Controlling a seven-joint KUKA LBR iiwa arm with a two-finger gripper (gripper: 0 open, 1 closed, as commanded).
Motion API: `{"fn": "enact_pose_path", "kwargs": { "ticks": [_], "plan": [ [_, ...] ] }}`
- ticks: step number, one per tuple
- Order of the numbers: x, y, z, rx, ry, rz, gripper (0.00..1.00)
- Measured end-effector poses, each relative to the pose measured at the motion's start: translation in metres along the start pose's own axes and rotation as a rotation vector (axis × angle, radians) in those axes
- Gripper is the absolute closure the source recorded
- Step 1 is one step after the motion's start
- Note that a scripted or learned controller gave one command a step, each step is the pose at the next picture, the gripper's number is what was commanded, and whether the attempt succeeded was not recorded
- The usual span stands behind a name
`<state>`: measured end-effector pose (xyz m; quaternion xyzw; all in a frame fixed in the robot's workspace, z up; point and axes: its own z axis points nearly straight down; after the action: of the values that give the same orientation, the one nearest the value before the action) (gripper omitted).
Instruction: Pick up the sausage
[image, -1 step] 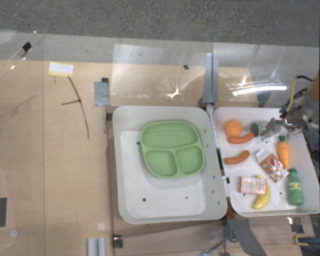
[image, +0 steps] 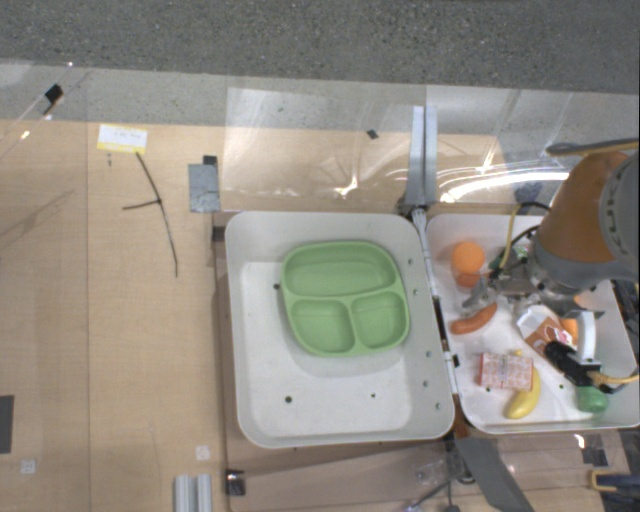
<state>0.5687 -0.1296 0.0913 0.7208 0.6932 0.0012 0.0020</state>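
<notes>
You'll find the sausage near the left edge of the right bin, just below the orange, likely light, smooth and prone to rolling, so pinch it across its middle; whether the gripper is clenched I cannot tell.

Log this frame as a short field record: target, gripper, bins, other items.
target: sausage, lying in the right bin near its left wall
gripper: gripper low over the right bin, just above the sausage; nothing seen held
left bin: left bin holds a green divided plate
other items, right bin: orange, banana, small red-and-white packet, green item
task status: sausage not yet lifted
</notes>
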Motion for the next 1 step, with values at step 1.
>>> {"fn": "enact_pose_path", "kwargs": {
  "ticks": [1],
  "plan": [
    [-0.0012, 0.0015, -0.0121, -0.005, -0.001, 0.002, 1.00]
  ]
}}
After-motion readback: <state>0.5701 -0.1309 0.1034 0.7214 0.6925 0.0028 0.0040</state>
